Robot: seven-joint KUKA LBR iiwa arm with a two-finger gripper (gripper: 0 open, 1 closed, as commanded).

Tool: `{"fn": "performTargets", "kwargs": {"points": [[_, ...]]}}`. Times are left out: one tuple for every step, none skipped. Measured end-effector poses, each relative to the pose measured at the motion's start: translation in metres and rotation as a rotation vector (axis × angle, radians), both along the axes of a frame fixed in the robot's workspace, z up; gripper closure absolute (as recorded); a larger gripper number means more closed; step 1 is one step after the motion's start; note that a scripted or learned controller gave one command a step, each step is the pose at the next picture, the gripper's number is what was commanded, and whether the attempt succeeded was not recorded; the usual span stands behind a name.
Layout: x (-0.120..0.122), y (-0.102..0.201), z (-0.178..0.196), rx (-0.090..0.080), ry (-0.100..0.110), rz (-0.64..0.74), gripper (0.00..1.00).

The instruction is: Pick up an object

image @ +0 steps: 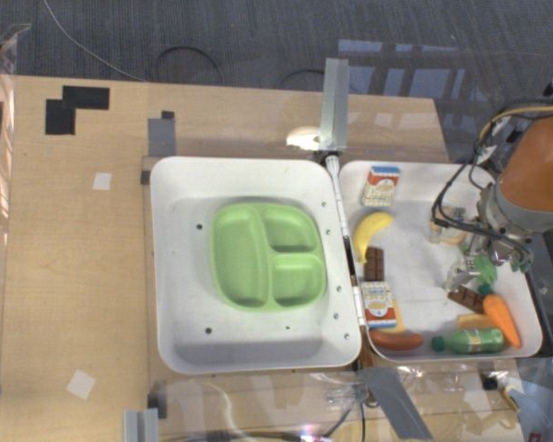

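Nearest you, the green bottle (468, 342) lies along the right bin's (415, 247) front wall, sausage (398, 341) left of it, carrot (502, 319) just above. Your gripper (470, 270) hangs low over that bin's right side, beside a chocolate piece (464, 297); its grip state you cannot tell. Left bin (180, 247) holds the green tray (265, 254).

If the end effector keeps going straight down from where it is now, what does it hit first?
Most likely the small green object under the end effector, beside the dark brown chocolate bar piece in the right white bin; depth is unclear.
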State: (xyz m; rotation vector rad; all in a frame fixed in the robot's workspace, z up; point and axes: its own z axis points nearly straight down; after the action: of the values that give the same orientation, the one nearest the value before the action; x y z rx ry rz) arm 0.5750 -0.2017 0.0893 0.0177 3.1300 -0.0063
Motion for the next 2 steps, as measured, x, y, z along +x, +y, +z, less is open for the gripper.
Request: {"fn": "performTargets", "kwargs": {"points": [[-0.043, -0.005, 0.001, 0.001, -0.002, -0.025, 0.00], [-0.037, -0.003, 0.015, -0.003, -0.020, -0.016, 1.00]]}}
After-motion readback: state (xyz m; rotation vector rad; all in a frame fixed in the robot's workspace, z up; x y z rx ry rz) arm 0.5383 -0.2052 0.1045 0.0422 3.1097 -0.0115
